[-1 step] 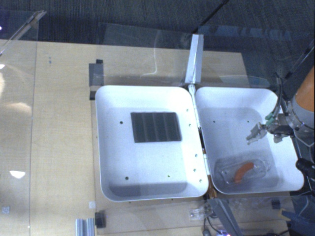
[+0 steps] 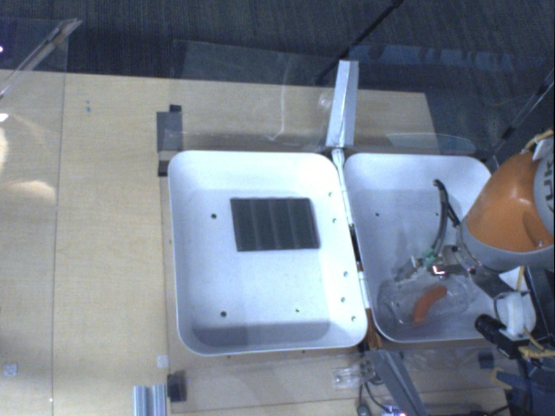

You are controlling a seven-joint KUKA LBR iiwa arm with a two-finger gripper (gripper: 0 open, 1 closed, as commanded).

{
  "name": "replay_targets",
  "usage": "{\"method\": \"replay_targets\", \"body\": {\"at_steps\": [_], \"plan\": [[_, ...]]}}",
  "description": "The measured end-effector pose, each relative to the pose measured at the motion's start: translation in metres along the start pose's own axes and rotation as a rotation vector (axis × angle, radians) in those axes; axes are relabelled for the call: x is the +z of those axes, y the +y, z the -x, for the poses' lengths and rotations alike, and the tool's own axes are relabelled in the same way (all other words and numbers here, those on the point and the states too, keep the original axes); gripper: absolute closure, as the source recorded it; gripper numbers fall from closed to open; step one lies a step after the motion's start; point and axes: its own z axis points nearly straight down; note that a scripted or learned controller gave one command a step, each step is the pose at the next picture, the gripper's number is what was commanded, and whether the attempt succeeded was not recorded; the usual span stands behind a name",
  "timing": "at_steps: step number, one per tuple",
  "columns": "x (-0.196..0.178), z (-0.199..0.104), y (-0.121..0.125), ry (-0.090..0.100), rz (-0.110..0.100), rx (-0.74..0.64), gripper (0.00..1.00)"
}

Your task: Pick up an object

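Note:
A small orange oblong object (image 2: 427, 304) lies near the front of the right bin (image 2: 381, 198), on or inside something clear and glassy (image 2: 401, 295). My gripper (image 2: 436, 269) reaches in from the right and hangs just above and behind the orange object, very close to it. The arm's orange band (image 2: 512, 208) covers the bin's right side. Whether the gripper touches the object is too small to tell.
The left bin (image 2: 199, 232) holds a dark grey ribbed rectangular pad (image 2: 274, 224) near its middle. A metal divider post (image 2: 342, 111) stands behind the seam between the bins. Cables and fittings sit at the front right corner (image 2: 507, 336).

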Motion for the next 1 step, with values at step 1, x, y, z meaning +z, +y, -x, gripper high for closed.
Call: {"method": "replay_targets", "body": {"at_steps": [1], "plan": [[0.001, -0.0271, 0.0609, 0.001, 0.0, -0.116, 0.0]]}}
